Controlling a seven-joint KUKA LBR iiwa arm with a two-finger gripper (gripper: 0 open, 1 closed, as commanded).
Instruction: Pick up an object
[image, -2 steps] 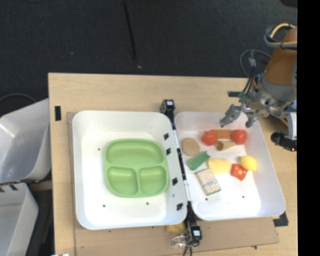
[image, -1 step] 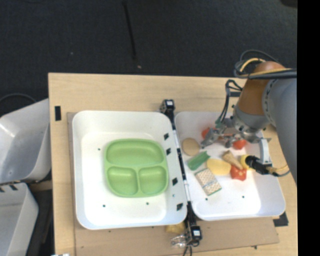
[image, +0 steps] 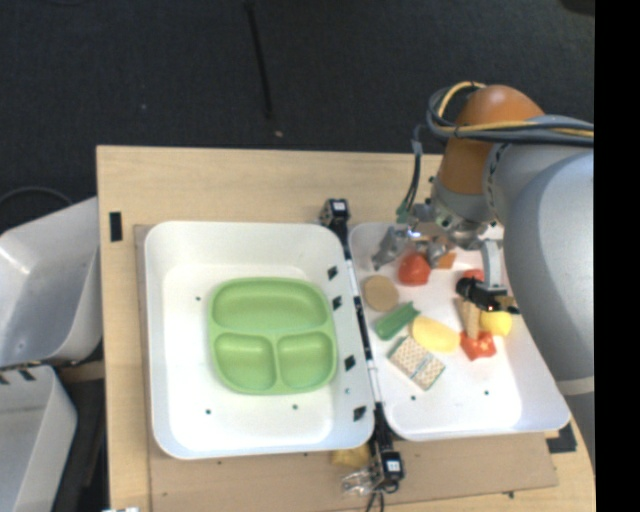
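Camera view: approach step, judged; gripper (image: 412, 243) low over far end of right bin (image: 500, 400), just above red toy (image: 414, 268); open or closed, cannot tell, nothing seen held; next move calls for settling around 1 piece without nudging neighbours. Right bin: red toy, tan disc (image: 380, 292), green piece (image: 396, 320), yellow piece (image: 435, 333), patterned block (image: 417, 363). Left bin (image: 180, 410): green divided tray (image: 272, 334), 3 compartments bare.

Wooden counter (image: 220, 180) carries two shallow white bins side by side. Left bin (image: 180, 400) holds a green three-compartment tray (image: 272, 334), lying flat near centre. Right bin (image: 480, 410) touches it along a clipped seam. Dark floor (image: 150, 70) behind; white casing (image: 40, 280) at far left.
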